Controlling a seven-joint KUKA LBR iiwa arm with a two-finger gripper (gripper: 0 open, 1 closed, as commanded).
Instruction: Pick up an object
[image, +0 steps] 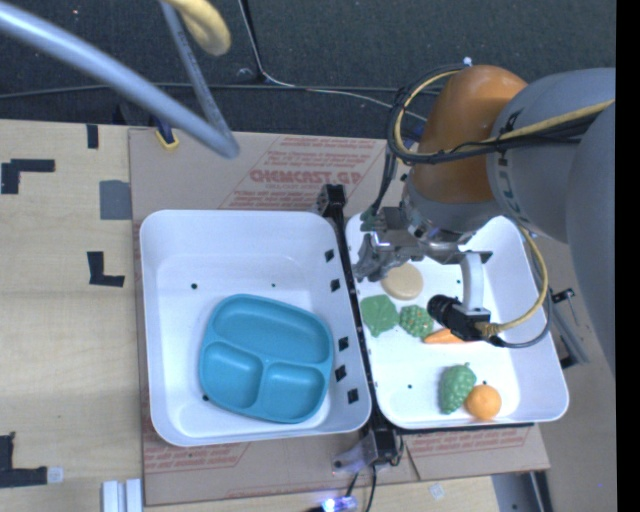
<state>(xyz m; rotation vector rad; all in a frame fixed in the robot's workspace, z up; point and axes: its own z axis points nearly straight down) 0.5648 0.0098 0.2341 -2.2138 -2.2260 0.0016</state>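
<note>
My gripper (385, 258) is low over the upper left part of the right bin (535, 395), just above a round beige cookie-like piece (403, 282). Below it lie a green leafy piece (378, 314) and a smaller green bumpy piece (416, 321). An orange carrot (445, 338) is partly hidden by a black part of the wrist. Toward the front of the bin sit a green grape bunch (457, 387) and an orange fruit (483, 402), touching each other.
The left bin (175, 260) holds a blue three-compartment plate (266, 358). A black divider strip (345, 290) runs between the bins. The grey arm with its orange band (470, 115) covers the right bin's back part. Cables loop around the wrist.
</note>
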